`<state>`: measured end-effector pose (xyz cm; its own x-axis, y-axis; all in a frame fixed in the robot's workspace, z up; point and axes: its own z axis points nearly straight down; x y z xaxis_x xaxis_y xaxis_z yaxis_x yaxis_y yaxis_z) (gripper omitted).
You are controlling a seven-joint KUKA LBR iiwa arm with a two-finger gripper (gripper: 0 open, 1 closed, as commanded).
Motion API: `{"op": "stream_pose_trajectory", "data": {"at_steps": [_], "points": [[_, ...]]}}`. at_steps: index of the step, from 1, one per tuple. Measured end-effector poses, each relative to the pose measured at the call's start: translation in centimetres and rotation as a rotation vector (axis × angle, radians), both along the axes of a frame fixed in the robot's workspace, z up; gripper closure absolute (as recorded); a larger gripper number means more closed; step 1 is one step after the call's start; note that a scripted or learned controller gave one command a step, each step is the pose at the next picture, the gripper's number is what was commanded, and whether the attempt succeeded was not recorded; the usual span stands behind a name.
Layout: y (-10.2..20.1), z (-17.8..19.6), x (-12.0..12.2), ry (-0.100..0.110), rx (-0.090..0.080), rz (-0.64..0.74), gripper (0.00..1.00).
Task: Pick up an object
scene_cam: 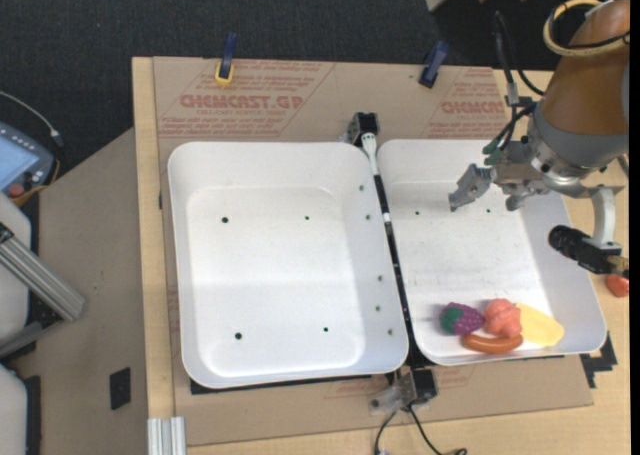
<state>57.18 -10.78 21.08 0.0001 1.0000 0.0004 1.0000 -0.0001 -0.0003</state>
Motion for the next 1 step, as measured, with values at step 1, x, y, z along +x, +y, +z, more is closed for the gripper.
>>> {"op": "stream_pose_trajectory", "data": {"at_steps": [1], "points": [[-12.11, -6.34, 1.43, -0.005, -0.005, -0.005, 0.0]]}}
